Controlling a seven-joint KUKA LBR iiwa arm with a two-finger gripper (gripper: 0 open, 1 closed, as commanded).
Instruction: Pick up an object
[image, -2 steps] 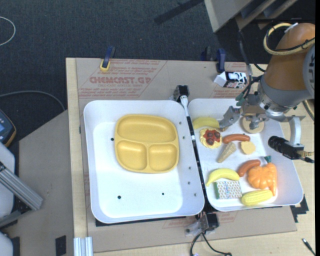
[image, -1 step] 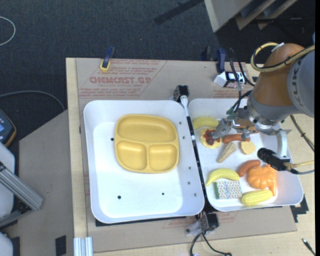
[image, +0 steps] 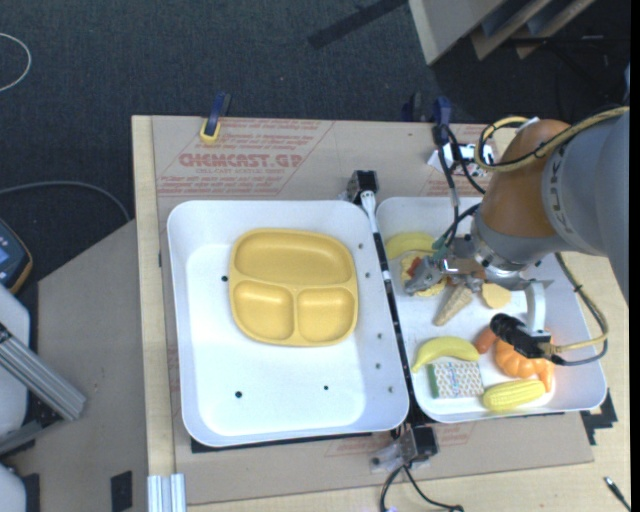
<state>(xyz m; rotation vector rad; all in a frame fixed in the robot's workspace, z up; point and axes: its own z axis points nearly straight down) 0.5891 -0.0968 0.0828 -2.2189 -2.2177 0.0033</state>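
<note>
Nearest the camera, a corn cob (image: 515, 394) lies at the right bin's (image: 590, 395) six o'clock rim, beside a sponge (image: 456, 379), banana (image: 446, 349) and orange toy (image: 524, 363). Whether the gripper (image: 447, 272) holds anything cannot be told. At nine o'clock, the left bin (image: 200, 380) contains a yellow divided tray (image: 294, 285).

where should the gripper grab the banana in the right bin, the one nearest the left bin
Take the banana across its middle, coming straight down from above. It lies flat and curved on the floor of the right bin, narrow across and long along the arc, so fingers should close across the arc. Its upper side is free; the speckled sponge block sits close below, so keep the fingers away from that edge.
</note>
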